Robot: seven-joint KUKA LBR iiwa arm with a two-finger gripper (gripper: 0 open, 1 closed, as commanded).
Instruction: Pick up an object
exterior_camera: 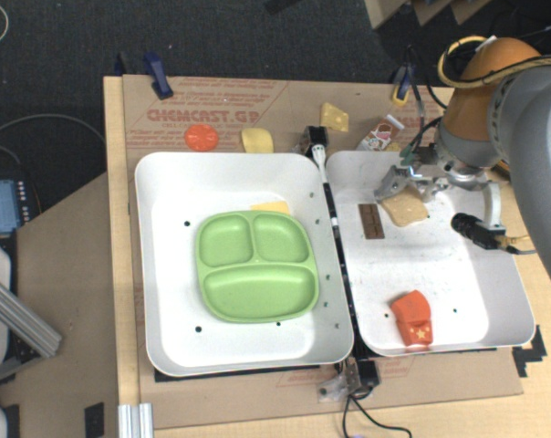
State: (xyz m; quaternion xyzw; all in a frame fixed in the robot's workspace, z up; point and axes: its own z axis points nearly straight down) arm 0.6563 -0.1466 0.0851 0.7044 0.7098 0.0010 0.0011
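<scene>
Two bins sit side by side on the tabletop (120,245). A divided plate (255,265) lies in the middle of the left bin (166,336), with a flat piece (270,208) peeking out behind it. In the right bin (494,308), a block (411,318) lies near the front, a small bar (371,221) near the left wall, and a wedge (404,210) just right of the bar. Small things lie on the tabletop behind the bins.

In the right bin (494,308), a tan, bread-like slice (405,210) lay flat near the upper middle of the frame's right half. A dark brown bar (371,221) lay just left of it, and an orange block (412,318) sat lower down.
</scene>
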